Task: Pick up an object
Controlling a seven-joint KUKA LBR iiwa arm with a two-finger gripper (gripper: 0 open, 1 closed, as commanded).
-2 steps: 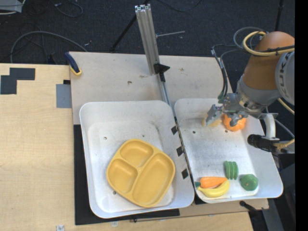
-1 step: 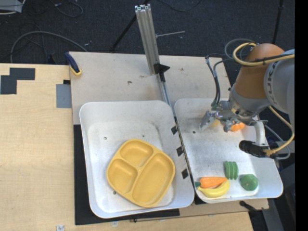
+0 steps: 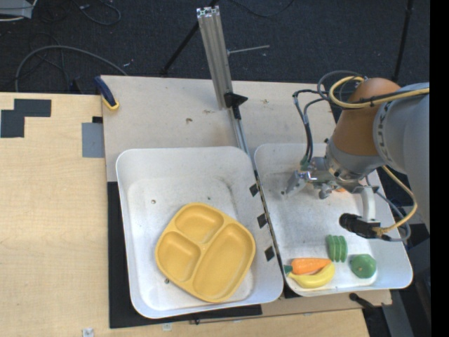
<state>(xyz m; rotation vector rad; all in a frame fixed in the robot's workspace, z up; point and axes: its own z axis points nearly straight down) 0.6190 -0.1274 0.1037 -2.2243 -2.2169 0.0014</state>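
arm: you have the grey arm (image 3: 393, 128) reaching in from the right, its orange band above the wrist, hanging over the upper part of the right bin (image 3: 277, 167).
gripper: the gripper (image 3: 312, 181) sits under the wrist, over bare bin floor near the bin's left side; you cannot tell its state from this angle, so do not count on it either way.
candidates: all your pickable things lie in the right bin's near end, well apart from the gripper: a green ridged piece (image 3: 337, 248), a green round piece (image 3: 363, 265), a toy carrot (image 3: 309, 265) and a toy banana (image 3: 313, 279).
crowding: the carrot lies touching the banana, both tight against the bin's front rim; the two green pieces stand more free.
left bin: the yellow divided plate (image 3: 205, 253) lies in the left bin (image 3: 140, 167); you can ignore it.
progress: judged from this, nothing is held and the pick is not yet begun.
advice: choose the green ridged piece, since it has bare floor around it; bring the gripper toward the near end, centre over the piece before descending, and keep clear of the black cable fitting (image 3: 361, 225) just beside it.
risk: going for the carrot may push the banana into the rim.
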